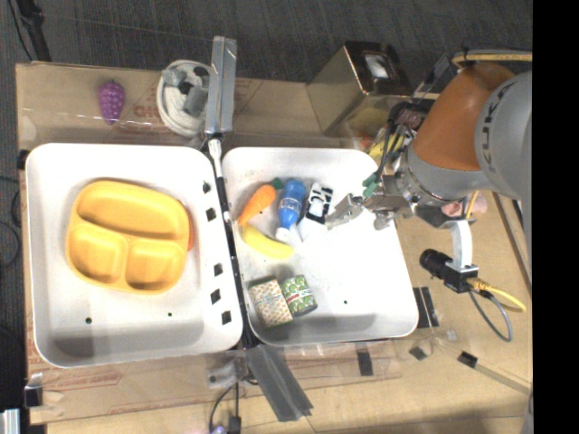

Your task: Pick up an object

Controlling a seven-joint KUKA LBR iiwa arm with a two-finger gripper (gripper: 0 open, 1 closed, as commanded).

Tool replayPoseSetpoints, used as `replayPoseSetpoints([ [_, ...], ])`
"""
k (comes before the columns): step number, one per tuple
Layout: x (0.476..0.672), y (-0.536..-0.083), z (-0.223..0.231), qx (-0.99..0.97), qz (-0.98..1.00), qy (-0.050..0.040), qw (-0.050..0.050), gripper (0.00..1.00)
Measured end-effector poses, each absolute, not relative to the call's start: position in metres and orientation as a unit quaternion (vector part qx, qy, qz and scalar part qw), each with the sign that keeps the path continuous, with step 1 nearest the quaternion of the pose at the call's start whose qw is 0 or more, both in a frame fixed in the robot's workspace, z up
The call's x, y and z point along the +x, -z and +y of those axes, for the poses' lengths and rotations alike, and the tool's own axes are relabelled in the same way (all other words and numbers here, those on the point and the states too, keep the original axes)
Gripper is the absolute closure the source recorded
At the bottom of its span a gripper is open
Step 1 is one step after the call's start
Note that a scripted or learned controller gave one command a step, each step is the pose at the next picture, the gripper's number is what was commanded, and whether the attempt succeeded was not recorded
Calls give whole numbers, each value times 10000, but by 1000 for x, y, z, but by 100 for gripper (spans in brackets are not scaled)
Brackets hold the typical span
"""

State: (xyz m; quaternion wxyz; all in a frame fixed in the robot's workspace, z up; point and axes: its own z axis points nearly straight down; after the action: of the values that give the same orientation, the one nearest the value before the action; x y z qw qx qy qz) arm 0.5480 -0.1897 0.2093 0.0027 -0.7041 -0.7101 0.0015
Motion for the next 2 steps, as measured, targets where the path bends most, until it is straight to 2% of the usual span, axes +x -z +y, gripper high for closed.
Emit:
replayPoseSetpoints([
  [1,564,-92,-138,-7738,-6335,-3,18,0],
  [2,625,-92,-153,-6986,-7155,-8,25,0],
])
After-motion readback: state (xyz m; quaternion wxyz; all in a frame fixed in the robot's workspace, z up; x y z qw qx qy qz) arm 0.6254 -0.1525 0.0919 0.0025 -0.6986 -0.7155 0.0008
